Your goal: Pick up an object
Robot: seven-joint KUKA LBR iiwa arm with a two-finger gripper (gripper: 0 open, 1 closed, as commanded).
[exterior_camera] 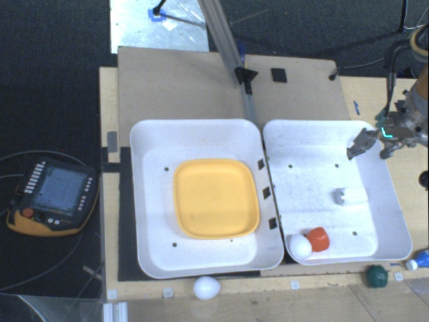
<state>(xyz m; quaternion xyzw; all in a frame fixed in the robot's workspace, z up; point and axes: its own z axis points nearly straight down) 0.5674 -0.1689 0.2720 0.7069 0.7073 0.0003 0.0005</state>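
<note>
My gripper point(373, 146) hangs over the far right edge of the right bin point(389, 200), its two dark fingers spread apart with nothing between them. In the right bin's near left corner lie a white ball point(299, 247) and an orange-red object point(318, 239), touching each other. A small grey piece point(339, 195) rests mid-bin, below and left of the gripper. The left bin point(151, 180) holds a square yellow plate point(216, 197).
A white egg-like object point(206, 288) lies on the bench in front of the left bin. A green object point(376, 276) and a blue-white item point(418, 261) sit off the right bin's near corner. A teach pendant point(52, 198) is on the floor at left.
</note>
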